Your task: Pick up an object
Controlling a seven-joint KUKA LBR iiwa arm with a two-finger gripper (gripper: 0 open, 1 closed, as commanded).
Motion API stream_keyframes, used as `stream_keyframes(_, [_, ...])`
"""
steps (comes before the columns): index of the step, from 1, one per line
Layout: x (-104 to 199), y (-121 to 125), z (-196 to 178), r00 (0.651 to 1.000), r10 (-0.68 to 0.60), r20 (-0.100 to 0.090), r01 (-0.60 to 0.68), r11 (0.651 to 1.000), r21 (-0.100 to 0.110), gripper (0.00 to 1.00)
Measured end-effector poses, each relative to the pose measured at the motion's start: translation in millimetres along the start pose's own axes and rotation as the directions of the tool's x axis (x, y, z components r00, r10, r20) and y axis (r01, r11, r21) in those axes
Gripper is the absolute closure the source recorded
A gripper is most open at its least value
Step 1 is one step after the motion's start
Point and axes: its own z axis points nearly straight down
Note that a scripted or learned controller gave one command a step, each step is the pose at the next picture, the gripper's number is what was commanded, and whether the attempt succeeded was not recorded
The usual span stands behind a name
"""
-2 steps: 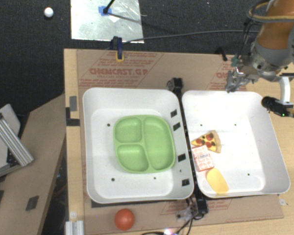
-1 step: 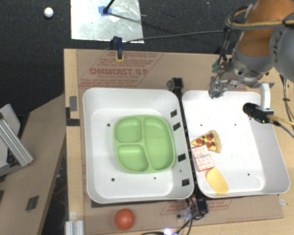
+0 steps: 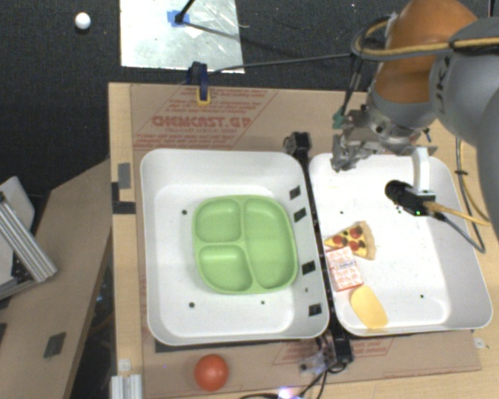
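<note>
gripper [image 3: 346, 161] hovering over the far-left corner of the right bin [image 3: 449, 264], and i can't tell if it's gripping. pizza slice [image 3: 353, 239] lies by that bin's left wall, red-and-white card [image 3: 342, 268] just below it, yellow piece [image 3: 368, 306] nearer still. green divided plate [image 3: 244, 243] in the left bin [image 3: 170, 223].

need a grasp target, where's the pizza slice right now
The pizza slice lies in the right bin near its left wall, just above the red-and-white packet and the yellow piece.
</note>
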Motion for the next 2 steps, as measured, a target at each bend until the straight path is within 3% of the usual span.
stream_keyframes(2, [104.0, -17.5, 10.1, 1.000, -0.002, -0.001, 0.002, 1.000, 0.000, 1.00])
